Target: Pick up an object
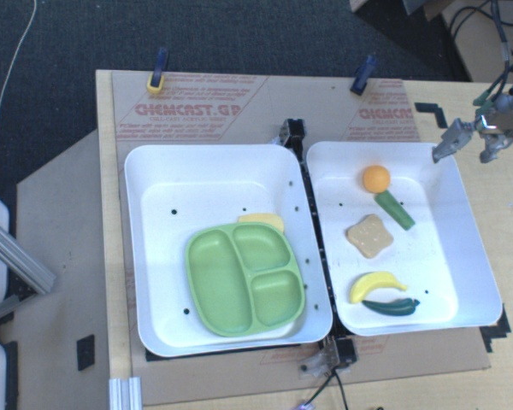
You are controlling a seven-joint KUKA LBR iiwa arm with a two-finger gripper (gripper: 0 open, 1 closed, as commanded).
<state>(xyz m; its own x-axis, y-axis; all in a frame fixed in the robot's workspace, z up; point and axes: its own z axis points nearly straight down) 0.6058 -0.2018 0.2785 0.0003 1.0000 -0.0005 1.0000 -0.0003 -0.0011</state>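
Gripper (472, 139) hovers at far right, over far right corner of right bin (462, 220), fingers spread, grasping nothing. Right bin holds orange (376, 178) far, green stick (394, 210) touching it, bread (369, 236) at middle, banana (374, 285) and dark pepper (392, 307) near. Left bin (154, 229) holds green tray (244, 277), yellow piece (260, 221) behind it. Task looks unstarted: nothing lifted, target not chosen, descent and grasp left.

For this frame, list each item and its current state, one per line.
End effector: above right bin's far corner, holding nothing.
Orange: loose in right bin.
Green vegetable: lying beside orange.
Bread: lying flat.
Banana: touching dark green pepper.
Green tray: in left bin.
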